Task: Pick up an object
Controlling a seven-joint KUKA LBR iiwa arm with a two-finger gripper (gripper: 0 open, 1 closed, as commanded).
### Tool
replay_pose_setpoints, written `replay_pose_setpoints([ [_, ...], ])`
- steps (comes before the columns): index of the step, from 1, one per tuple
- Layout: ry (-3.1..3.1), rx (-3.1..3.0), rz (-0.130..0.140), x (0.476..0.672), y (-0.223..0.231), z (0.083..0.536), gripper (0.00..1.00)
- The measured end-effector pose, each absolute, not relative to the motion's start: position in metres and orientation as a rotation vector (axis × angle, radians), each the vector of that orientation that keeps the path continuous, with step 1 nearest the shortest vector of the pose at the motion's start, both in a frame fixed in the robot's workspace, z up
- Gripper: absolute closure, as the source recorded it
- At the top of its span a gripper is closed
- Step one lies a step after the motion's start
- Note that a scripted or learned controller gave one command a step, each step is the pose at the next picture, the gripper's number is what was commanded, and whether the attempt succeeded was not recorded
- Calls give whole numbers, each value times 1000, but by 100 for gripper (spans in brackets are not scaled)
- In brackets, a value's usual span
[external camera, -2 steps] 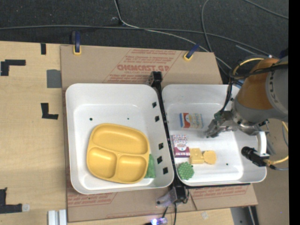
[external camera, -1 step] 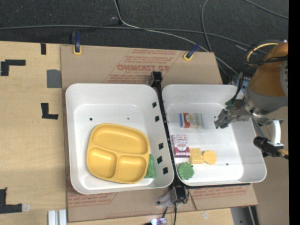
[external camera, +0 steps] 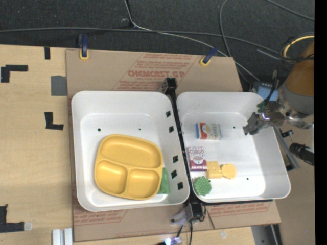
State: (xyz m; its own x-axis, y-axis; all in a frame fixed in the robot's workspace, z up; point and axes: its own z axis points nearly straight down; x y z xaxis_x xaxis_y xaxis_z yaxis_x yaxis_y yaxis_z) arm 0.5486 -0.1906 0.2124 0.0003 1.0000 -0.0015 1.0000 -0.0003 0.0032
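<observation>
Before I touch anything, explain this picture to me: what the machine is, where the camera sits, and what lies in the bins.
One camera looks down at a slant on a bench with two white bins. The arm reaches in from the right; its gripper hangs at the right bin's far right edge, with nothing seen between its fingers. The left bin holds a yellow tray with a green thing beside it. The right bin holds a small carton, a packet, yellow pieces and a green ball.

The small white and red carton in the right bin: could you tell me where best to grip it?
Grip the small carton across its short sides, coming straight down from above. It lies flat on the right bin floor with open space all round, apart from the other items, so the gripper probably has finger room.
</observation>
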Motion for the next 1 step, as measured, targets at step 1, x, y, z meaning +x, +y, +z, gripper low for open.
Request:
replay_pose_setpoints([
  [1,2221,2219,1,549,-191,244,100],
])
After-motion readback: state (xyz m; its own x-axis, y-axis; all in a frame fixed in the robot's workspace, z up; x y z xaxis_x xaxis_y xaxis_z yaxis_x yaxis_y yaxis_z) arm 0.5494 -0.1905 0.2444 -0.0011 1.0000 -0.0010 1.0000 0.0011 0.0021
